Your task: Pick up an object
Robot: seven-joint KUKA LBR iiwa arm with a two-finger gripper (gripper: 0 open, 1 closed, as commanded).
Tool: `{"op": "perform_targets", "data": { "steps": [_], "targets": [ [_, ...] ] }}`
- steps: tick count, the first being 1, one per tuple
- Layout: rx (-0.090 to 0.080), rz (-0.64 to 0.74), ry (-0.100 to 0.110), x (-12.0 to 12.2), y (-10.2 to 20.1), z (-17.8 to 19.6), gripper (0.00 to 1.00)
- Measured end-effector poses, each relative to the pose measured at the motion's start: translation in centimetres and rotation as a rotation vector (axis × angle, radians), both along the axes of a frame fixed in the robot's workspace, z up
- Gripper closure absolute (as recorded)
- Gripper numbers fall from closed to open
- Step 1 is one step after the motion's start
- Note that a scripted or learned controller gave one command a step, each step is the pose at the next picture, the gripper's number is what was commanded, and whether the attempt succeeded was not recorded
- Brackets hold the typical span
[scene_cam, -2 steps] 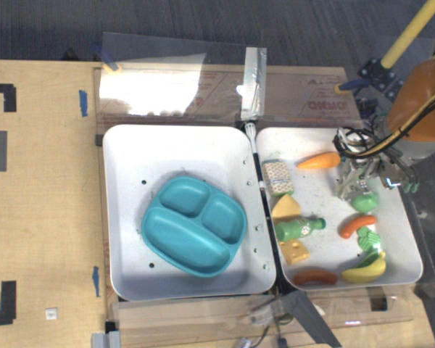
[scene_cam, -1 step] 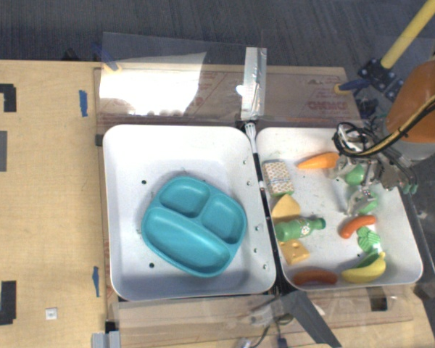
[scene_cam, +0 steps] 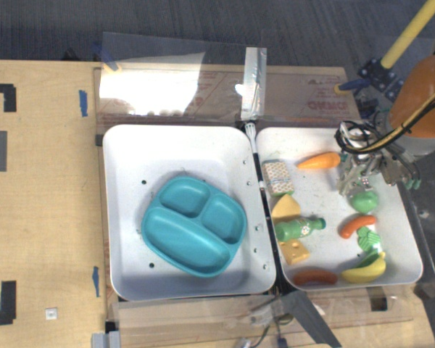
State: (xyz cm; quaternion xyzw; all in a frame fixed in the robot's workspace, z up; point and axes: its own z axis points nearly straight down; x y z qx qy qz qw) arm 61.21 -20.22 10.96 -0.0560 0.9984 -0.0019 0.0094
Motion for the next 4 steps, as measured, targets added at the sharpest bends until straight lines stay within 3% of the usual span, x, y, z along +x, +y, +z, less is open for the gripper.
{"op": "perform_targets", "data": {
  "steps": [1, 2, 3, 4],
  "targets": [
    [-0.002, 0.000, -0.009, 0.2, 0.0, 1.2, 1.00],
    [-0.002, 0.000, -0.008, 0.2, 0.0, 1.2, 0.00],
    [0.002, -0.072, 0.007, -7.4, 0.9, -2.1, 0.00],
    [0.003, -0.077, 0.005, -10.4, 6.5, -2.0, 0.00]
  ]
}}
